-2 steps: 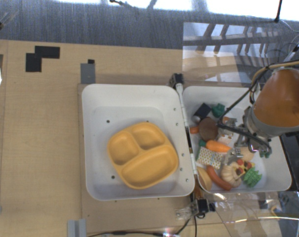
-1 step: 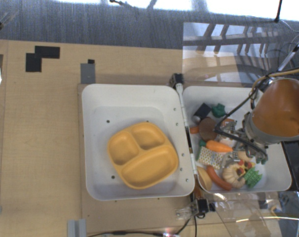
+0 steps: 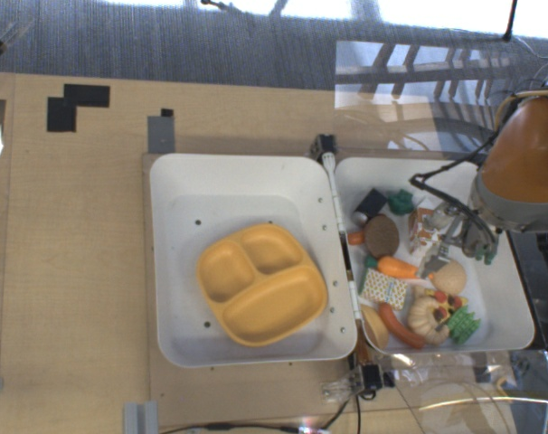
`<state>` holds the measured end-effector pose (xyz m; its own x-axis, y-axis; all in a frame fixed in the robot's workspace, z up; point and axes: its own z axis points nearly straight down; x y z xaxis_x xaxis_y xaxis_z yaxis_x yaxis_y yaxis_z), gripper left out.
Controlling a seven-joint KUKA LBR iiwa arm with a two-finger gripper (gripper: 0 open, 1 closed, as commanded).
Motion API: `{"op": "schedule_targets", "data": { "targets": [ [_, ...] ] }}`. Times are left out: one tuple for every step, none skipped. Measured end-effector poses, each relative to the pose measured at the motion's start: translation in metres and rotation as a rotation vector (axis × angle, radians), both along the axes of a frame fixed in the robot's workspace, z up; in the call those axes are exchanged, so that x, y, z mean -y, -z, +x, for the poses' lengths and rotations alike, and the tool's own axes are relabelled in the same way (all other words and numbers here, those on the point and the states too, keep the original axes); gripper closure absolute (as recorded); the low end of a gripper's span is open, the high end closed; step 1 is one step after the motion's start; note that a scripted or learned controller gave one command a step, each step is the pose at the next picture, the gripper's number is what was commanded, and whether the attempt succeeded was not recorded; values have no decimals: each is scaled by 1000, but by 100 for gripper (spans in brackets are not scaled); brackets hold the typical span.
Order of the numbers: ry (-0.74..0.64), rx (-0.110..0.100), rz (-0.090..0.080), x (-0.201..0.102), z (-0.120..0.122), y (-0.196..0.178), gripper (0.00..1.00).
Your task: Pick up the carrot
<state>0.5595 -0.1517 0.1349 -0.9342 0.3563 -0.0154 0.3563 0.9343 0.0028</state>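
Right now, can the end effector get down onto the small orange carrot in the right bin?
Probably yes. The small orange carrot lies on top of the pile, uncovered, and the end effector hovers just to its right. A brown round toy and a checkered yellow-white block sit close beside it, so clearance looks tight.

Bright daylight from twelve o'clock, striped glare patches on floor [image 3: 256, 7], window reflection at one o'clock on bench [image 3: 75, 260], soft shadows, mild blur
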Motion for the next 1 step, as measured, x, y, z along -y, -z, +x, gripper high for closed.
{"op": "schedule_targets", "data": {
  "targets": [
    [43,8,2,-36,-10,44,0]
  ]
}}
